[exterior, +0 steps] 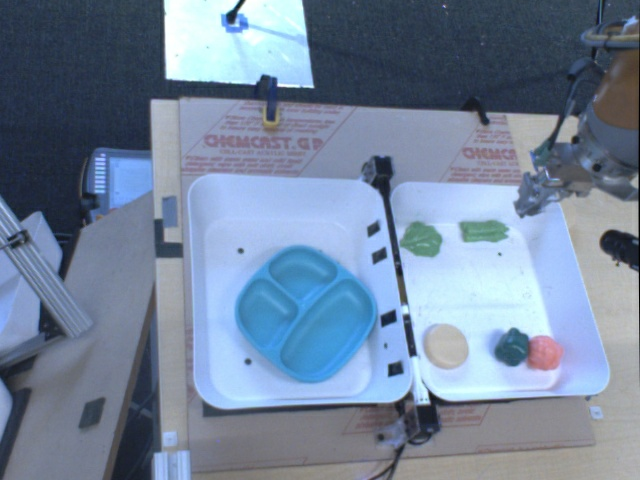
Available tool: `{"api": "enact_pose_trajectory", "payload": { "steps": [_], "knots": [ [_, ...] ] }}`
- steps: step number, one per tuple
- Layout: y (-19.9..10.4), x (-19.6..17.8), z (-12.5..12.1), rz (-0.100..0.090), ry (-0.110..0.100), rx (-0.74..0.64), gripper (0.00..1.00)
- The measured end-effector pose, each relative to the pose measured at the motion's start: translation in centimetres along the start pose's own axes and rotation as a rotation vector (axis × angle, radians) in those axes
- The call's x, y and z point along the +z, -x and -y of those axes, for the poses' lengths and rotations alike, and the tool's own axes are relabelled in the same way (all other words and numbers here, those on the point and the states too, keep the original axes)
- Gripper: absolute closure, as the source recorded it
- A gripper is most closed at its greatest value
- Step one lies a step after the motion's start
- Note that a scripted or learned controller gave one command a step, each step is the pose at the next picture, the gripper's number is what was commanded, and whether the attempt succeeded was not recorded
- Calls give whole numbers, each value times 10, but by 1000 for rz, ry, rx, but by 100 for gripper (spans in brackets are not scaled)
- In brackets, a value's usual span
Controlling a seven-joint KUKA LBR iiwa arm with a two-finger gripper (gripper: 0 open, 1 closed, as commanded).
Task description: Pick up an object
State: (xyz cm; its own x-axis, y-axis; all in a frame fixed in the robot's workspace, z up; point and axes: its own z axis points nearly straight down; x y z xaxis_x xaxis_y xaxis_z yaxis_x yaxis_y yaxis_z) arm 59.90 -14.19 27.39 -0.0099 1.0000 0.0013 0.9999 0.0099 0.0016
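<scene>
Dark carpet floor behind, with 1 shiny metal sheet lying flat. Brown printed board covering the counter.

smooth glossy plastic blue plate in a matt white bin on printed cardboard.

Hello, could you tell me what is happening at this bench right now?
A grey robot arm reaches in from the right, its hand above the far right corner of the right bin, with nothing seen held. That bin holds two green pieces at the far side and a tan disc, a dark green piece and a pink piece near the front. The left bin holds a blue divided plate.
</scene>
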Motion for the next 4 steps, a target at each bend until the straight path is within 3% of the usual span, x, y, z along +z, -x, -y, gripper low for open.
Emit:
{"api": "enact_pose_trajectory", "payload": {
  "steps": [3, 4],
  "knots": [
    [-161, 21, 49, -1, -2, 0, 100],
    [-212, 39, 54, 0, -2, 1, 100]
  ]
}}
